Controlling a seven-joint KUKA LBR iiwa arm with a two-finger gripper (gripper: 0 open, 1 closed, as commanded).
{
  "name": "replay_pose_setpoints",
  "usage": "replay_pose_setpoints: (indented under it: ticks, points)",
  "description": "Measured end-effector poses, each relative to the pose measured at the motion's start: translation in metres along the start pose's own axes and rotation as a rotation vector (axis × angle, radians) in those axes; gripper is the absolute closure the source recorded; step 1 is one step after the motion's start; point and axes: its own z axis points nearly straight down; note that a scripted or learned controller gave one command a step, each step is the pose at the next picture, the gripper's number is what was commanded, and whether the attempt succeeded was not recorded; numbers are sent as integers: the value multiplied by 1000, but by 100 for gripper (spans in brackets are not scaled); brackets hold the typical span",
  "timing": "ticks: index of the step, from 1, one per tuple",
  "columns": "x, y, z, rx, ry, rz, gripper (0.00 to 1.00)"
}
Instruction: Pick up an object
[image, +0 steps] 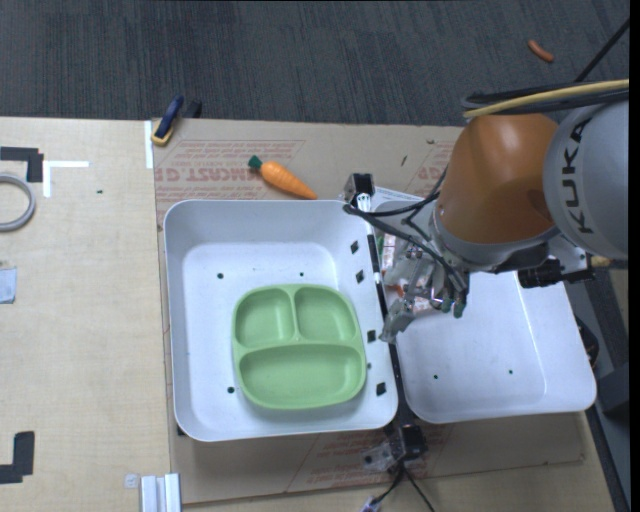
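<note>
A green three-compartment plate (298, 347) lies in the left white bin (200, 300). The gripper (415, 290) hangs under the orange wrist band over the left side of the right white bin (520, 380), close to the wall between the bins. Cables and the wrist body cover most of it. Something small with red on it (397, 291) shows next to the gripper, too hidden to identify. A toy carrot (283, 177) lies on the cardboard behind the left bin, outside both bins.
The big grey and orange arm (520, 180) covers the back of the right bin. A blue marker-like object (168, 118) lies at the back left of the cardboard. A roll of tape (12, 203) sits on the bench at far left.
</note>
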Motion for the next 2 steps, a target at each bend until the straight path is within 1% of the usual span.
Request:
replay_pose_setpoints:
  ticks: [1, 2]
  points:
    - [-37, -14, 0, 0, -1, -190, 0]
    - [-5, -27, 0, -1, 0, -474, 0]
